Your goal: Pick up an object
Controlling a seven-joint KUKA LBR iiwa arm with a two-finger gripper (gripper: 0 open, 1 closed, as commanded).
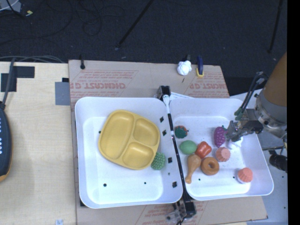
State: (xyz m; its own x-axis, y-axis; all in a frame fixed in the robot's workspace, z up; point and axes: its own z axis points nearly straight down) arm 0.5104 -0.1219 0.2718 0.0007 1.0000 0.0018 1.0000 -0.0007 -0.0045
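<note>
I was the gripper (233,136), and I hung low over the right bin (262,191), close to its right side. My arm (276,93) reached in from the right. I could not tell how wide my jaws stood, because they looked dark and small from up there, and I could not see anything held between them.

A purple bunch of grapes (219,136) sat just beside me, on the side away from my arm. I could not tell if I touched it. A pink round toy (223,154) lay just below me. A red pepper (203,149) and a green round toy (188,147) lay farther out past the grapes. A brown donut (209,165) and a tan chicken leg (192,167) lay below those. A pink cupcake (244,175) sat near the bin's corner, well below me.

Far from me, in the left bin (93,191), a yellow plate with three parts (129,138) lay tilted. A bumpy green ball (158,161) touched its edge
</note>
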